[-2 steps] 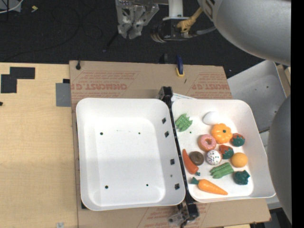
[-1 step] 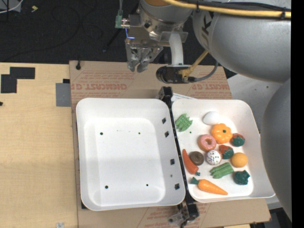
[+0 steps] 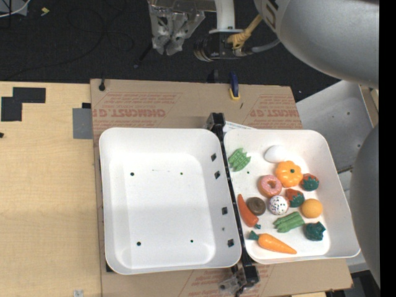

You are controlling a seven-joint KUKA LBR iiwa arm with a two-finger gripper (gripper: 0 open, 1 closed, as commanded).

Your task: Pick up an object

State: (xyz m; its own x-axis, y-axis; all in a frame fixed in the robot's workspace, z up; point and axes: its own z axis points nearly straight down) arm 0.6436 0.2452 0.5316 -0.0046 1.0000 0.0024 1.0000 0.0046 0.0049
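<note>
The gripper (image 3: 175, 31) hangs high at the top of the camera view, above the dark floor beyond the bench and well apart from both bins; nothing sits between its fingers, but they are too blurred and small to tell how wide they stand.

The left bin (image 3: 117, 159) offers nothing to pick. The right bin (image 3: 328, 166) holds all the toy food: a green leafy piece (image 3: 239, 159) nearest the divider, a red chilli (image 3: 247, 211), a pink donut (image 3: 270, 185), an orange carrot (image 3: 276, 244), a white egg (image 3: 276, 153) and an orange pumpkin (image 3: 288, 173), crowded close together.

I judge the pick has not begun: this is the approach stage. The next move calls for travelling over the right bin and descending on a piece with free space beside it, perhaps the egg or the carrot.
</note>
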